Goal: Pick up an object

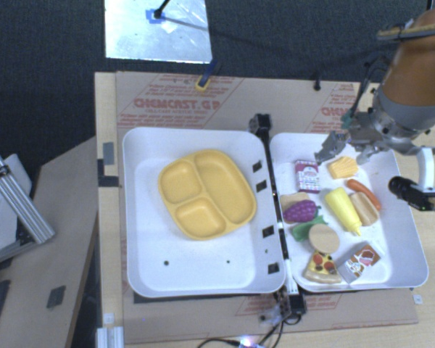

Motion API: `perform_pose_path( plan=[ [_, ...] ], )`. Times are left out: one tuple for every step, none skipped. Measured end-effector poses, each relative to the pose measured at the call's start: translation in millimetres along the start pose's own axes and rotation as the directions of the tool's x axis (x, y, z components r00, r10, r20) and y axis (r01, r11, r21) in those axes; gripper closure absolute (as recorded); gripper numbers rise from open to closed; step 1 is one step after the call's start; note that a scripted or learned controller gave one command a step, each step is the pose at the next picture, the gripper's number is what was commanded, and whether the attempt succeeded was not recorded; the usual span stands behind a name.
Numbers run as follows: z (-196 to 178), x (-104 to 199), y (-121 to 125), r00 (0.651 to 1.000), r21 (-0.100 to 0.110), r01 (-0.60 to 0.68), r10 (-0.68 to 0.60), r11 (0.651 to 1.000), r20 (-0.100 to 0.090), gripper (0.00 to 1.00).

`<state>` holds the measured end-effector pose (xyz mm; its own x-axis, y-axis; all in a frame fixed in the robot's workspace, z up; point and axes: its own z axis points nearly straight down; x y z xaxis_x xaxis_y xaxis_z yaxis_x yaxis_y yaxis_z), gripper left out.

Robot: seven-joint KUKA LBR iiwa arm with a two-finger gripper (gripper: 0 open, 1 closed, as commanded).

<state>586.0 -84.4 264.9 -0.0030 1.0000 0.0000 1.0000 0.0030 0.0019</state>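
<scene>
Over the right bin's [420, 267] far edge, hand [346, 148] hovers, fingers spread, pinching nothing, just above cheese wedge [342, 167]. Toy food is clustered below in that bin: red-white carton [307, 175], purple grapes [300, 211], glossy yellow mustard bottle [344, 210], hot dog [365, 201], green leaf piece [305, 230], round bun [323, 238], pizza slice [322, 267], small printed box [358, 261]. Left bin [141, 267] holds smooth yellow three-compartment plastic tray [206, 193]. Both bins sit on cardboard-covered worktop [174, 104].
</scene>
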Motion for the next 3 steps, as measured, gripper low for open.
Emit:
perform_pose_path(
  plan=[
    [42,2,2,1.0,0.004,-0.002,0.002,1.0,0.0,0.0],
    [88,-6,1,1.0,0.005,-0.003,0.003,1.0,0.0,0.0],
    [131,-8,2,1.0,0.005,-0.002,0.002,1.0,-0.001,0.0]
  ],
)
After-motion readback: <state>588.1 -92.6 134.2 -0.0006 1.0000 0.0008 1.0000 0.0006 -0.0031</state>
